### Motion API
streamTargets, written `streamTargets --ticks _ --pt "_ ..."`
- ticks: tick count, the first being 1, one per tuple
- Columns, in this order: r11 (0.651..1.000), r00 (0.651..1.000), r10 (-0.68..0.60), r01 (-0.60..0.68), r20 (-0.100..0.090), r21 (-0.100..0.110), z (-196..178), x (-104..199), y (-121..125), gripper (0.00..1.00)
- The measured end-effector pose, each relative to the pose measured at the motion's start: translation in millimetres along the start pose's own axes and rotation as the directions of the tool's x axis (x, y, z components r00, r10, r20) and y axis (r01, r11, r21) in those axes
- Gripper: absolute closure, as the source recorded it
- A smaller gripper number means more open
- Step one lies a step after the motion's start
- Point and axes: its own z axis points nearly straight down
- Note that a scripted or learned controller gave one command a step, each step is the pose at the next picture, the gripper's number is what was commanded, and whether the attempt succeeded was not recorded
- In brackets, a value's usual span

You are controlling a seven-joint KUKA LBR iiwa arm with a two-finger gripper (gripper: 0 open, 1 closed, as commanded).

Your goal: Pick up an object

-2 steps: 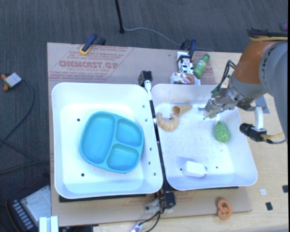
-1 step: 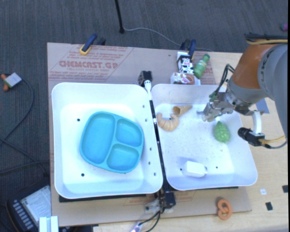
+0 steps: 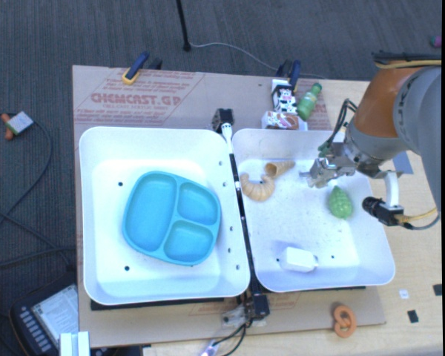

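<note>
Reaching in from the right, the grey arm (image 3: 423,110) with its orange band (image 3: 378,99) hangs over the right-hand white bin (image 3: 371,269), its gripper (image 3: 320,173) low above the bin's upper middle. How far the fingers stand apart cannot be told from this slanted view, and nothing can be seen between them.

A green bumpy object (image 3: 340,202) lies on the bin floor just beside the gripper, below and to its right, apart from the fingers. A tan croissant-shaped piece (image 3: 258,190) rests near the bin's left wall, well to the left of the gripper, with a small tan cone (image 3: 277,169) just above it, between the croissant and the gripper. A white block (image 3: 299,259) lies near the bin's lower edge, well apart from the gripper.

The left-hand white bin (image 3: 104,154) holds a blue divided plate (image 3: 172,217) with three compartments. Both bins sit on a brown cardboard sheet (image 3: 148,99) spread over the table. A green bottle (image 3: 308,101) and a small patterned box (image 3: 282,108) stand on the cardboard above the right bin. An orange ring-shaped item (image 3: 345,319) lies on the cardboard below it.
</note>
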Motion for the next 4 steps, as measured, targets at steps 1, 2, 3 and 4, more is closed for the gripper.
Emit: streamTargets --ticks 1,2,3,4 --pt "1.0 1.0 0.0 0.0 -0.001 0.0 11 15 -13 1.0" --pt "1.0 1.0 -0.001 0.001 -0.002 -0.002 -3 20 33 1.0" --pt "1.0 1.0 -0.001 0.001 -0.001 -0.002 -12 3 29 1.0" --pt "1.0 1.0 -0.001 0.001 0.0 -0.002 -10 -14 32 1.0"
